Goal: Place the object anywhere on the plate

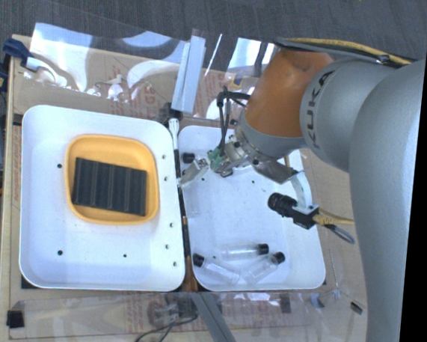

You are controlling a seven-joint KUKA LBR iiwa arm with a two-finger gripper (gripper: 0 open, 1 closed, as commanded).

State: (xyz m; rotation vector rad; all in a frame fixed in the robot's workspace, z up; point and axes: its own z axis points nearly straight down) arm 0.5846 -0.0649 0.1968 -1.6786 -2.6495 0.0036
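Note:
A yellow plate (pixel 111 179) with a dark ridged centre lies in the left bin (pixel 41 247). Several clear vials with black caps lie near the front of the right bin (pixel 224 220): one (pixel 245 250) in the middle, one (pixel 264 264) to its right, one (pixel 212 268) at the front left. My gripper (pixel 212 165) hangs low over the right bin's back left corner, close to the wall between the bins. It is well back from the vials and right of the plate. The wrist hides what is under it.
The grey arm with its orange band (pixel 296 92) covers the right bin's back right. A black connector (pixel 289 206) and cable stick out over that bin's right side. A clear upright panel (pixel 187 74) stands behind the bins.

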